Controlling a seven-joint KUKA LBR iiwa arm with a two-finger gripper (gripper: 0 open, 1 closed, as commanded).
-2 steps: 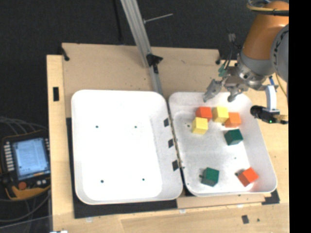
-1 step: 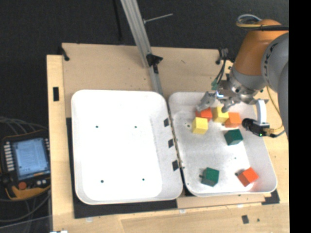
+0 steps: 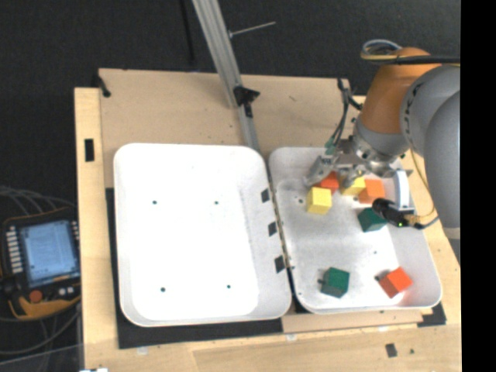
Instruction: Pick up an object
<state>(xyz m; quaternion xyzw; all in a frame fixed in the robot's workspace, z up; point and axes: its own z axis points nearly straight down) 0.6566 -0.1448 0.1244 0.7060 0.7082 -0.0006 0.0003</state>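
My gripper (image 3: 332,169) is low over the far part of the right bin (image 3: 310,242), below the arm's orange band. A small red-orange block (image 3: 331,182) lies right under its tip, partly hidden by it. A yellow block (image 3: 318,200) sits just in front of that, to the left. To the right, a second yellow block (image 3: 356,184) and an orange block (image 3: 373,188) lie close together. A dark green block (image 3: 371,221) rests beside the wrist's black fitting.
Another green block (image 3: 335,281) and a red-orange block (image 3: 394,282) lie near the right bin's front edge. The left bin (image 3: 190,231) stands alongside. A slanted metal pole (image 3: 225,60) rises behind the bins. A pendant (image 3: 43,258) sits off the bench at the left.
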